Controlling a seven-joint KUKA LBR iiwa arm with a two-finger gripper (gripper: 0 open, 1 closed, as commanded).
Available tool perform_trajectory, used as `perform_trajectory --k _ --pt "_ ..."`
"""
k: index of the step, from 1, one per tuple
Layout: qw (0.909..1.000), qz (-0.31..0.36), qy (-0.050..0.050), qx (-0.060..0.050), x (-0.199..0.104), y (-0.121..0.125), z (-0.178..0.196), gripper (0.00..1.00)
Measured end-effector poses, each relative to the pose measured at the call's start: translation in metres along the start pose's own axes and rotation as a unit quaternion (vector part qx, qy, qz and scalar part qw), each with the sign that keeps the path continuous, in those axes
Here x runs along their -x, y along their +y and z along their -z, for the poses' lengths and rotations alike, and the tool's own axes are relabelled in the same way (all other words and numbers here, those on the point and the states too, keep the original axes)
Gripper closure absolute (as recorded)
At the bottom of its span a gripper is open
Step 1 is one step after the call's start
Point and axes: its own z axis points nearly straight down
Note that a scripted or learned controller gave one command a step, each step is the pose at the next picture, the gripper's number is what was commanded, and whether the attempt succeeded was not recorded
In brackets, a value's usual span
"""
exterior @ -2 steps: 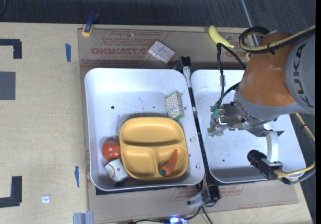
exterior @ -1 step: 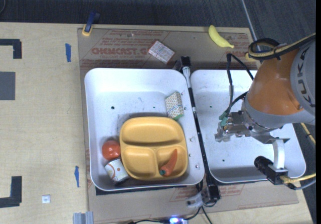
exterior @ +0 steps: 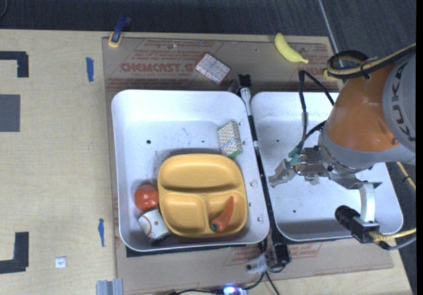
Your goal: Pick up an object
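With the gripper (exterior: 281,173) hovering over the left part of the right bin (exterior: 330,221), near the wall shared with the left bin (exterior: 125,155): nothing seen between the fingers. Finger spread not readable from this angle; cannot tell wide or narrow. No object visible on the right bin floor under the gripper.

Candidates all in the left bin. Yellow tray (exterior: 201,193) in the middle toward the near wall, orange carrot (exterior: 223,213) lying in its right near compartment. Red ball (exterior: 146,196) touching the tray's left edge, small white-and-orange cup (exterior: 153,223) just beside it at the near-left corner. Patterned sponge block (exterior: 229,137) near the right wall, apart from the tray.

Judgement on doing the step well: sponge block likely easiest target, being nearest the arm, free on most sides, probably soft. Approach from straight above, fingers set across its narrow side, clear of the bin wall. Avoid the tray: too broad for the fingers. Ball likely to roll away; carrot boxed in by the compartment rim. Confirm grasp by lifting before counting success.
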Motion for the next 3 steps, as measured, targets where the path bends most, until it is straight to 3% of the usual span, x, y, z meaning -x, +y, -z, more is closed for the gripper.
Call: perform_trajectory --k 1,2,3 --pt "1.0 0.0 0.0 0.0 0.063 0.038 -0.076 0.0" --pt "1.0 0.0 0.0 0.001 0.061 0.046 -0.098 0.0" --pt "1.0 0.0 -0.001 0.003 0.062 0.038 -0.098 0.0"
